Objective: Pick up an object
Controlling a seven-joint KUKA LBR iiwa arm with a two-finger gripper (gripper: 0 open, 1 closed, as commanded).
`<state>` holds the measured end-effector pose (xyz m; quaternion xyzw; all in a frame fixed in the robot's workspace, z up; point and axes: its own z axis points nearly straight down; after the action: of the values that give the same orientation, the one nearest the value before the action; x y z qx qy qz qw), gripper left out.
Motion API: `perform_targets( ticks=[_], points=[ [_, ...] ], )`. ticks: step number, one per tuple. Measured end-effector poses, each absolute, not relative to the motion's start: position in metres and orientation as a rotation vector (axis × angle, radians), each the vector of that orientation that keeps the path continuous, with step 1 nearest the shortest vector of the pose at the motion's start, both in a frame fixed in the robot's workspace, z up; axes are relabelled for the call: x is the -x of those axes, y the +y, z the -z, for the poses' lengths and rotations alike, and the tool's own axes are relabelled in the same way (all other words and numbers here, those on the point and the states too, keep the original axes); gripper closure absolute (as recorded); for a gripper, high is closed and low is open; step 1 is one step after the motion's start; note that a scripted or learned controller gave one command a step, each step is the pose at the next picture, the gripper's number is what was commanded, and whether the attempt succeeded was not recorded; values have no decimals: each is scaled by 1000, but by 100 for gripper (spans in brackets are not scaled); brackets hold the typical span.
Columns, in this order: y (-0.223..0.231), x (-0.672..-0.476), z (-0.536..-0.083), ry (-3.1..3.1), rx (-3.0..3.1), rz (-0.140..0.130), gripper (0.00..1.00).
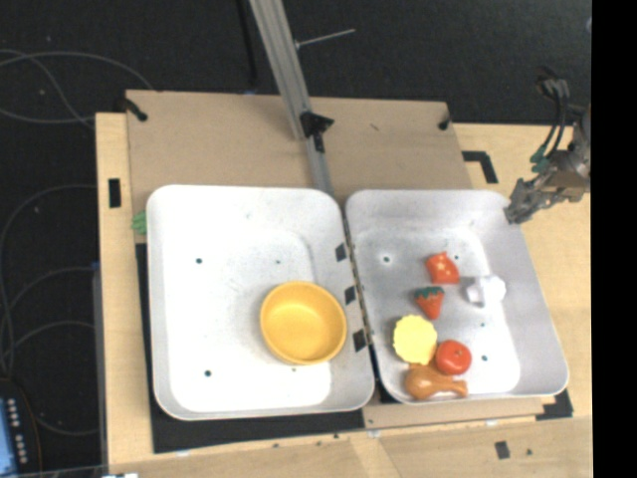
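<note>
Strawberry [443, 268] lies well apart from fingers [520, 207], lower-left

One fixed camera above the worktop [249, 137] looks down at a slant on both bins [179, 267], far edge toward twelve o'clock.

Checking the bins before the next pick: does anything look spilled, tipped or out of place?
Nothing stands out. The yellow bowl sits upright in the left bin; the toy foods cluster inside the right bin, none over the rim.
</note>
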<state>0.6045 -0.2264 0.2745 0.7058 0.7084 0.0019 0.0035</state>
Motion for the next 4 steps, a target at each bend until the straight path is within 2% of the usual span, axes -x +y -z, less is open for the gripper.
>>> perform_targets(
  ticks=[1, 4],
  points=[
    [-180, -601, -262, 2222, -2217, 0, 100],
    [-25, -614, -255, 2230, -2215, 2, 100]
  ],
)
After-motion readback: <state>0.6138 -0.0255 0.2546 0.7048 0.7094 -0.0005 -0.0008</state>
